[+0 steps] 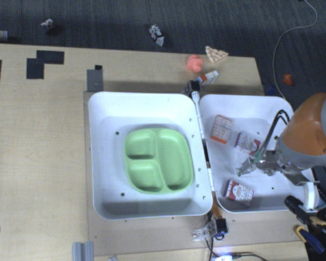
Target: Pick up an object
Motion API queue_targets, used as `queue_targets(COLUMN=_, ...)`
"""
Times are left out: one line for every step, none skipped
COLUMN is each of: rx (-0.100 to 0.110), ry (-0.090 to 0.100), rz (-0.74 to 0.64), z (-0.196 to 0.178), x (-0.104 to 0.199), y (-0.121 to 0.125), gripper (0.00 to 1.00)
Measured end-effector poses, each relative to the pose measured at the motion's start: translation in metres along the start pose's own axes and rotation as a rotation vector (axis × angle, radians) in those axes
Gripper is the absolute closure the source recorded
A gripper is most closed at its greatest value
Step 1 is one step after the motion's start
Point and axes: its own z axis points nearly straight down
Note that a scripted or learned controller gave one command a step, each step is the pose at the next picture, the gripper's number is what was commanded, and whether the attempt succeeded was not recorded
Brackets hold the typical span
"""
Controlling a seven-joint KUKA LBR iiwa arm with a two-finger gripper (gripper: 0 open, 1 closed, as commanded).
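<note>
Three small printed packets lie in the right bin [271,105]: a red-and-white one [221,128] at the back left, a second [245,142] just right of it, and a third [238,191] near the front wall. My gripper [249,166] hangs low over the bin floor between the second and third packets. It reaches in from the right under the orange band [309,129]. I see nothing held in it.
A green divided plate [157,159] lies in the left bin [100,145]. Behind the bins, on the bench, are a pink ball [194,63], a toy pizza slice [216,54] and a small tube [206,78]. A cable [271,132] loops beside the wrist.
</note>
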Motion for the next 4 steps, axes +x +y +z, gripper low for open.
queue_targets(rx=-0.004, ry=0.0, rz=-0.003, z=-0.01, x=0.001, y=0.002, gripper=1.0)
queue_targets(rx=-0.004, ry=0.0, rz=-0.003, z=-0.01, x=0.0, y=0.002, gripper=0.0)
queue_targets(rx=0.009, ry=0.003, rz=0.001, z=0.012, x=0.049, y=-0.003, gripper=0.0)
queue_targets(rx=0.003, ry=0.003, rz=-0.001, z=0.0, x=0.05, y=0.0, gripper=1.0)
